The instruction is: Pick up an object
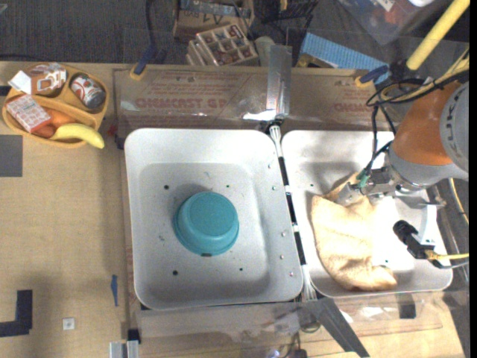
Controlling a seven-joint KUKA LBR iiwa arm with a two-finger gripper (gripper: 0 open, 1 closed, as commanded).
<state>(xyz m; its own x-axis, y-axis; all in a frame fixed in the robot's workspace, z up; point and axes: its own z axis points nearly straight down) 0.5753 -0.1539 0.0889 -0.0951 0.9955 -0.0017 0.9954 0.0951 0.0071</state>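
Observation:
A tan cloth (346, 241) lies crumpled in the right bin (320, 155), reaching from the bin's middle to its front edge. My gripper (369, 184) is low over the cloth's far corner, right at its upper edge, below the arm's orange band (425, 129). That corner looks bunched up toward the gripper, but whether it is held cannot be made out. A teal bowl (208, 223) sits upside down in the middle of the left bin (149, 162), well away from the gripper.
A yellow tray (22, 129) with a banana (80, 133), cans and a small box sits at the bench's far left. Cardboard (194, 99) lines the back behind both bins. Cables (387, 95) and a black fitting (408, 234) hang by the arm over the right bin.

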